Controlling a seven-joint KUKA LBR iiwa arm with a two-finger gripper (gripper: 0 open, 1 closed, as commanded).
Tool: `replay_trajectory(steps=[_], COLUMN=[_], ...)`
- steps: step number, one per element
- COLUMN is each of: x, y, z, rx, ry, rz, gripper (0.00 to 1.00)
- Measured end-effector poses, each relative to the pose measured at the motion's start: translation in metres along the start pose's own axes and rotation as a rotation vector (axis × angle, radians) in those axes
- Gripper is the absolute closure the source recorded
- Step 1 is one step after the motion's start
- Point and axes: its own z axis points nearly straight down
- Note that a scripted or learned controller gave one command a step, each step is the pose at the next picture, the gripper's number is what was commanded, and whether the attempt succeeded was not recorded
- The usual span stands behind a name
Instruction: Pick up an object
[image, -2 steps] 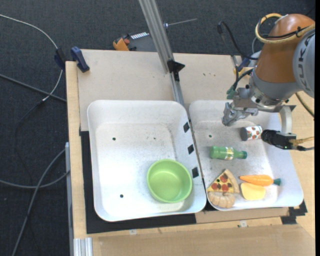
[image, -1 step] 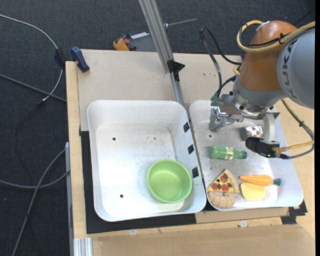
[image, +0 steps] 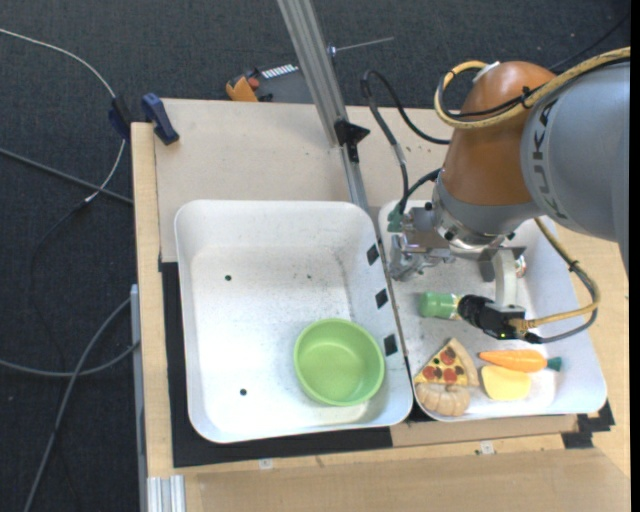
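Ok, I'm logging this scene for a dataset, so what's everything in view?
white bins: two, side by side on the bench
bowl: one, green, near right corner of left bin
pizza slice toy: one, tan with red, near edge of right bin
carrot toy: one, orange, right bin
yellow piece: one, beside the carrot toy
green object: one, right bin, under the wrist
clamp: one, blue, bench's far left corner
arm: one, grey with orange band, over right bin
gripper: one, above right bin
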Motion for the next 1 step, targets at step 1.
replay_trajectory(steps=[1], x=[0.0502], y=[-0.0188], z=[0.0038], rx=[0.000], ry=[0.000], rz=[-0.001], gripper=[1.00])
